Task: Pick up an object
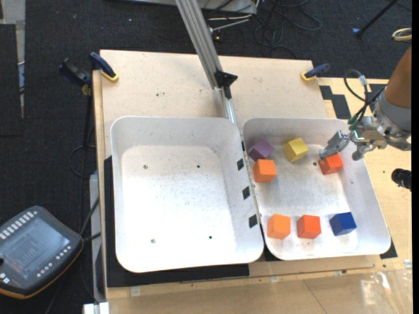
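In the right bin [366, 195], the gripper [347, 146] hangs spread open just above a red-orange cube [330, 164], gripping nothing

Bright, even overhead light whitens both bins [177, 195], leaving soft, short shadows beside the cubes [308, 226]. Detail is slightly soft and grainy throughout. The dark floor [46, 38] around the bench stays dim.

— What was seen of the arm [400, 90]?
— A grey, rounded casing was seen, with an orange band above the wrist.
— And lower down?
— A metallic grey gripper [346, 148] with slim fingers was noted, with thin cables looped beside the wrist.
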